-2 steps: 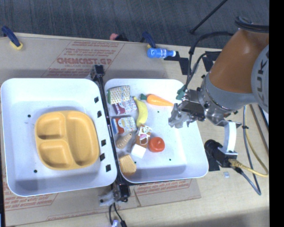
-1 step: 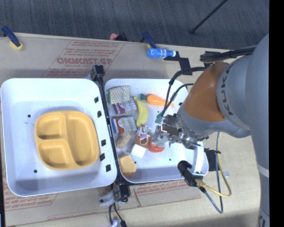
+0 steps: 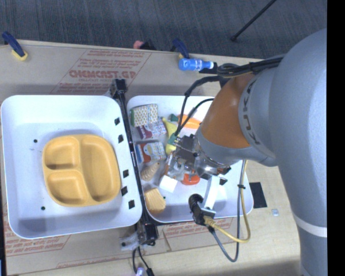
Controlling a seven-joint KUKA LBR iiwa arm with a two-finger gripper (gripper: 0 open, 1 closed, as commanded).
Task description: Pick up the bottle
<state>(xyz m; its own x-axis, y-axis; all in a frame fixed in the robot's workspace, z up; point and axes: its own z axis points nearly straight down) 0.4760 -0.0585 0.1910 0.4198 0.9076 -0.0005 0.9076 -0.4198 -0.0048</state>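
Note:
My gripper (image 3: 181,164) hangs low over the middle of the right bin (image 3: 241,203), in among the clutter. The grey arm with its orange band (image 3: 230,122) hides much of that bin. A small orange-red item (image 3: 191,180) peeks out just below the gripper, and a yellow-green item (image 3: 172,128) lies just above it. I cannot tell which of them, if either, is the bottle. Nothing can be seen held.
The right bin's left side holds a checkered packet (image 3: 145,115), snack packets (image 3: 154,150), a white block (image 3: 168,184) and a tan piece (image 3: 155,200). A yellow divided plate (image 3: 80,168) lies in the left bin (image 3: 17,119). Blue clamps (image 3: 192,65) grip the bench's far edge.

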